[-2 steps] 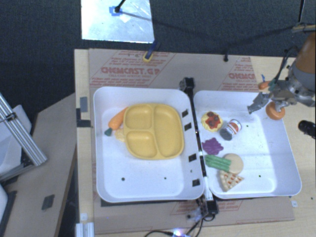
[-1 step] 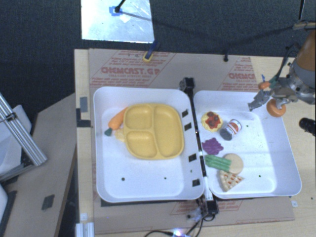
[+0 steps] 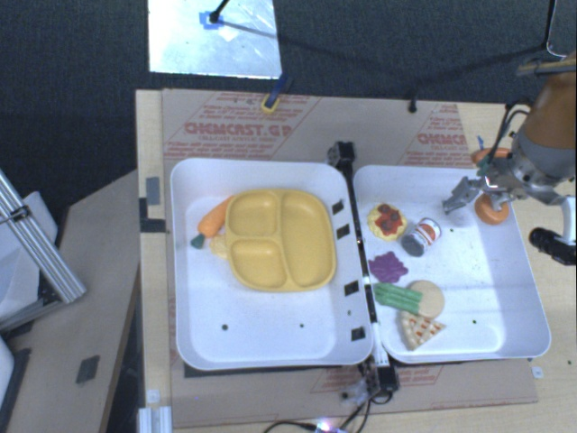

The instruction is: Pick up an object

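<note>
Gripper over the right bin, nothing in it.
I see my gripper (image 3: 462, 197) with fingers spread, above the right bin (image 3: 505, 269), beside an orange piece (image 3: 492, 210). The can (image 3: 420, 236), pizza (image 3: 387, 221) and grapes (image 3: 388, 264) lie apart to its left.

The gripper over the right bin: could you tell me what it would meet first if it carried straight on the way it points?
Probably the small can, just past the gripper toward the view's lower left; height is unclear.

Silver sheet (image 3: 216, 25) beyond the bins (image 3: 189, 242)
</note>
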Available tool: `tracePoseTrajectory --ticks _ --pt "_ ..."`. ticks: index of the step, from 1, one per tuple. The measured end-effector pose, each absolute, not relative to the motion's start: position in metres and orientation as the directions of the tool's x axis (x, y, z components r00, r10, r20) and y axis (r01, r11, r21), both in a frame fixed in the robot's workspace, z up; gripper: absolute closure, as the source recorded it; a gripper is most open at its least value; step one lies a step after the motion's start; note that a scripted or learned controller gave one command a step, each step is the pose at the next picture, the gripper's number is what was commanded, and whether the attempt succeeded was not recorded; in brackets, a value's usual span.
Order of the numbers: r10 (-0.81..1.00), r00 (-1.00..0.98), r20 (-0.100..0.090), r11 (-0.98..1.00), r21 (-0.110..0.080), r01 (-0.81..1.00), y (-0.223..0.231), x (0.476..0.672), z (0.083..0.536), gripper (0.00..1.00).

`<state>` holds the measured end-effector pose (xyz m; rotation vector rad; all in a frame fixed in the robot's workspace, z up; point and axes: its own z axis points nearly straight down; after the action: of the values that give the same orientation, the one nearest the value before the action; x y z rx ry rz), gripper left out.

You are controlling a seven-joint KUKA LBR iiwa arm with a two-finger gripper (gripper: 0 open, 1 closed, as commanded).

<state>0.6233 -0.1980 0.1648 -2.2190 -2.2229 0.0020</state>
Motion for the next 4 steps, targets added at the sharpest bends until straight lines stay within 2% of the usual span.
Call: tracePoseTrajectory --ticks 1,2,3,4 --pt "1.0 -0.001 0.0 0.001 -0.002 1.0 -0.206 0.622 0.119 0.0" --pt "1.0 -0.004 0.0 0.004 0.007 1.0 -0.204 0.625 0.109 0.0" --pt "1.0 -0.005 0.0 0.005 0.009 1.0 -0.205 0.626 0.119 1.0" --pt "1.0 -0.005 -0.003 0.005 0.009 1.0 -0.201 0.631 0.184 1.0"
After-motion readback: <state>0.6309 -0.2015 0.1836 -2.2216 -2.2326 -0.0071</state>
